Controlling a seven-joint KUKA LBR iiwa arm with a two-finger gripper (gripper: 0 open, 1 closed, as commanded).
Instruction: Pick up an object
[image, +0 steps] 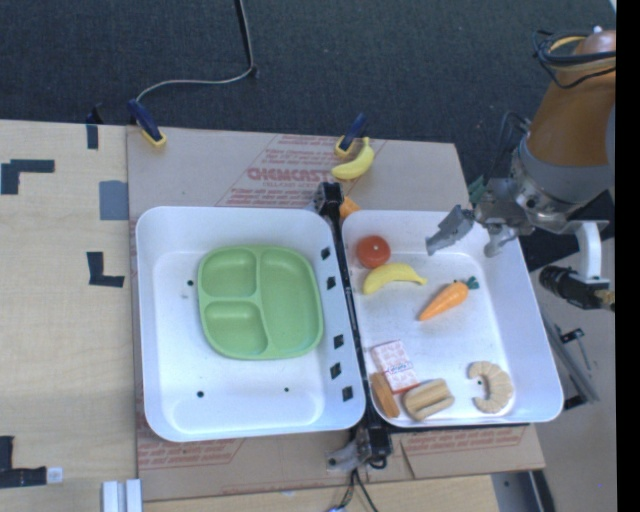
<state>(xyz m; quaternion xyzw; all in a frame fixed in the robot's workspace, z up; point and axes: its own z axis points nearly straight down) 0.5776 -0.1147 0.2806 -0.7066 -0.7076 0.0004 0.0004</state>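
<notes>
While the carrot (444, 299) lies in the right bin (520, 330), the pincer (470, 236) hovers above, spread and holding nothing.

Grey arm (560, 175), orange band, metal-grey tool (470, 235).

Bright even overhead light, soft shadows (slight blur throughout), mild bin glare.

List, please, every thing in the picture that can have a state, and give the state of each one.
gripper: open, holding nothing, above the right bin's upper part
green tray: flat in the left bin, compartments bare
tomato: resting in the right bin
banana: lying below the tomato
carrot: lying loose, untouched
croissant: lying at the near right corner
</notes>
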